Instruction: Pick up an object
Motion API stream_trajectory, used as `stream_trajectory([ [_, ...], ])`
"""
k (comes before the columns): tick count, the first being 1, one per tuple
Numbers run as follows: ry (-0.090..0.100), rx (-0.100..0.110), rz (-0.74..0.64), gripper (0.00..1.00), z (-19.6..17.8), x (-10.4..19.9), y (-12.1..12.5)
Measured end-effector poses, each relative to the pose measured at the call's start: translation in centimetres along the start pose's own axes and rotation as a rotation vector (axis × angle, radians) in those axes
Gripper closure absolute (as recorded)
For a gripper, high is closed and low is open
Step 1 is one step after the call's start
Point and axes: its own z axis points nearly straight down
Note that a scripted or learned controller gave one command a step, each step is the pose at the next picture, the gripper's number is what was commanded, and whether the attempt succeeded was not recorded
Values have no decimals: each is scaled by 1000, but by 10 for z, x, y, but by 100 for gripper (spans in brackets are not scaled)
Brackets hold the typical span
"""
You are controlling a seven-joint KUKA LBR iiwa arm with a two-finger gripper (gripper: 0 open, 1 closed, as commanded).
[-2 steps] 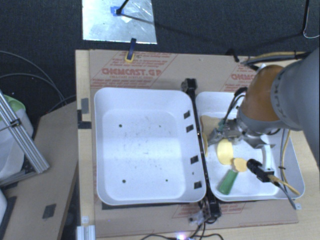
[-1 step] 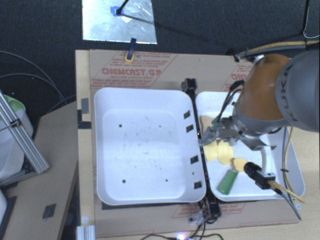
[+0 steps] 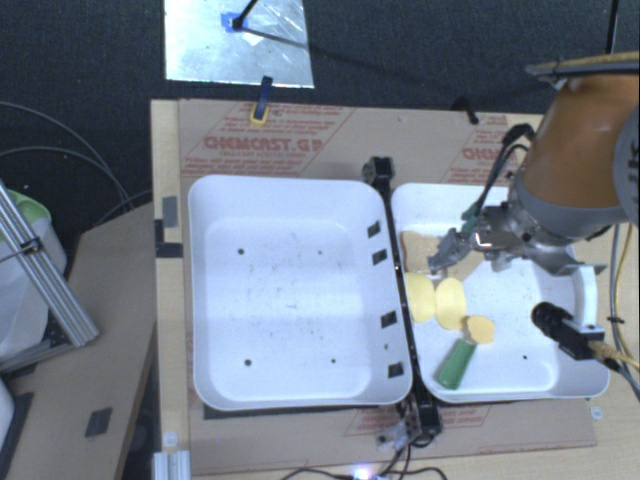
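Observation:
The right bin (image 3: pixel 500 378) holds a tan flat piece (image 3: pixel 418 242) near its upper left, yellow rounded objects (image 3: pixel 437 300) in the middle left, a smaller yellow piece (image 3: pixel 481 329) beside them, and a green cylinder (image 3: pixel 455 363) near the front. My gripper (image 3: pixel 447 252) hangs over the right bin, just right of the tan piece and above the yellow objects. Nothing shows between its tips from this angle.
The left bin (image 3: pixel 290 298) sits beside the right one, a black divider (image 3: pixel 395 288) with clips between them. Both rest on a cardboard sheet (image 3: pixel 300 138). A metal plate (image 3: pixel 238 28) lies behind the bench.

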Motion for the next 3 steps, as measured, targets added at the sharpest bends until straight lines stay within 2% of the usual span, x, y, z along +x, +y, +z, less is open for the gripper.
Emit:
stream_trajectory([
  [1,1,19,3,0,94,17,-17],
  [2,3,-2,-5,0,-19,53,-18],
  [3,1,5,-5,100,-24,50,-18],
])
